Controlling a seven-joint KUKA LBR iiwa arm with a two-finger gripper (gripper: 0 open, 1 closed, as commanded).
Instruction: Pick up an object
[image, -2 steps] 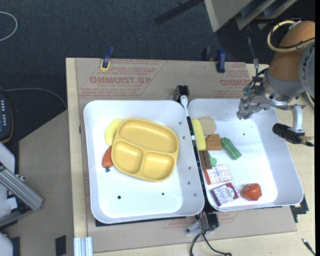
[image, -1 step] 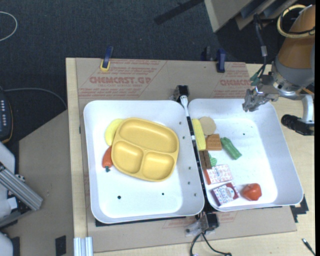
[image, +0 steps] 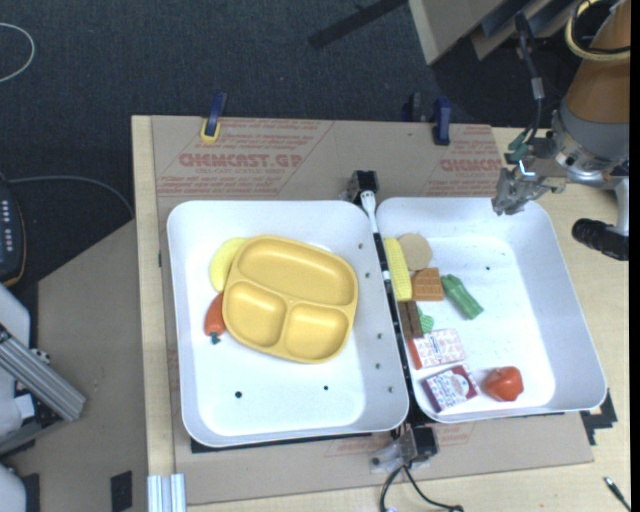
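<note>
1. Over the far right corner of the right bin (image: 560, 250), the tool (image: 508, 200) is hanging low at the rim, and I cannot tell how it is set from this angle.
2. Nothing is showing in its grip; every object is lying well apart from it.
3. Along the right bin's left wall, a corn cob (image: 398, 268) is lying beside a tan disc (image: 415, 248) and a brown waffle piece (image: 428, 285).
4. A green pepper (image: 462, 296) is resting just right of the waffle piece, tilted.
5. Nearer the front, two red-and-white packets (image: 440, 350) are sitting next to a red tomato (image: 503, 383).
6. In the left bin (image: 190, 330), a yellow divided plate (image: 290, 298) is covering part of a banana (image: 224, 262), with a carrot (image: 214, 318) touching its left edge.
7. The desk (image: 160, 180) is carrying both bins side by side.
</note>
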